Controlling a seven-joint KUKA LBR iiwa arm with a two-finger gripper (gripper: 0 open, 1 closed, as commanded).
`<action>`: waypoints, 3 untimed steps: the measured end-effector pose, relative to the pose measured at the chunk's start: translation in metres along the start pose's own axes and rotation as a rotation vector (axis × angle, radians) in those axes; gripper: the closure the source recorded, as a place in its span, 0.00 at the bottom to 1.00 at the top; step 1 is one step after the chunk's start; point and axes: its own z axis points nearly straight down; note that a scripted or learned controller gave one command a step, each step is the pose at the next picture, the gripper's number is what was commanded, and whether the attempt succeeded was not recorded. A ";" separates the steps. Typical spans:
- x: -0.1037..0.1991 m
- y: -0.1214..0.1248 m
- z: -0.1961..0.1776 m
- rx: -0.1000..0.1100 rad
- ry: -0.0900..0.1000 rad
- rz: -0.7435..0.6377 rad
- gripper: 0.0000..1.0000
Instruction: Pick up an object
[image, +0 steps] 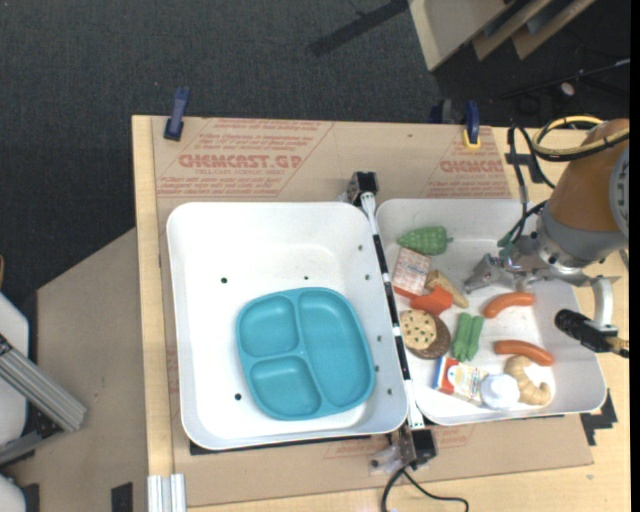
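The right bin (470, 212) holds several toy foods. Among them are a green pepper (424, 239), a pink-and-white packet (410, 270), an orange piece (432, 299), a cookie (417, 327), a green pod (467, 336), two red sausages (510, 302) (523, 350), a tan pastry (531, 383) and a red-and-white carton (455, 377). My gripper (478, 274) hangs low over the bin's bare floor, between the pepper and the upper sausage. It is open, with nothing between its fingers.
The left bin (200, 250) carries a teal divided plate (303, 352). A black hinge strip (385, 290) runs between the bins. The arm (590, 205) comes in over the right bin's far right corner. A black fitting (585, 328) sticks out at the right rim.
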 end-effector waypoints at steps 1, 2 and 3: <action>0.011 -0.073 0.001 0.000 0.001 0.000 0.00; 0.009 -0.069 -0.008 -0.007 -0.003 0.000 1.00; 0.108 -0.043 0.000 -0.010 0.000 -0.011 1.00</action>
